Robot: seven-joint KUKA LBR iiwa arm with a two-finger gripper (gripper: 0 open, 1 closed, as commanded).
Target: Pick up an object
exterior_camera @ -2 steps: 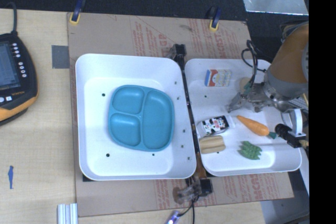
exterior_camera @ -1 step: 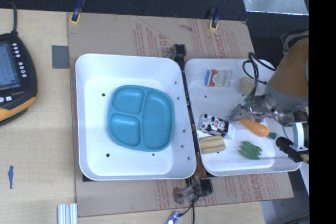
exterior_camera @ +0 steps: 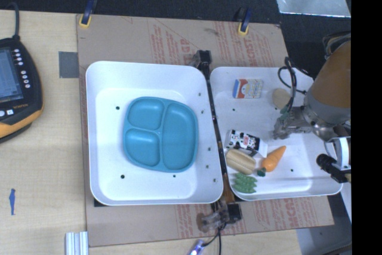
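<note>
Left bin (exterior_camera: 107, 77) holds a blue divided plate (exterior_camera: 160, 133), well left of the gripper, flat in the bin's middle. Right bin (exterior_camera: 298, 185) holds the small stuff and the gripper. Arm (exterior_camera: 331, 83) comes in from the right, orange band on top, bent down over the right bin's far-right side. Gripper (exterior_camera: 285, 126) sits low in the right bin (fingers too dark and small here, cannot tell if apart or together, nothing visibly between them). Carrot (exterior_camera: 273, 159) lies just below-left of the gripper, near but apart, tilted. Bread roll (exterior_camera: 241, 160) lies further left of the carrot, touching or nearly. Black-white packet (exterior_camera: 243, 141) lies left of the gripper, just above the roll. White-red-blue carton (exterior_camera: 248, 88) lies up-left of the gripper, near the bin's top wall. Tan round item (exterior_camera: 282, 97) just above the gripper, partly behind cables. Green veg (exterior_camera: 245, 183) below the roll, farthest down-left.
</note>
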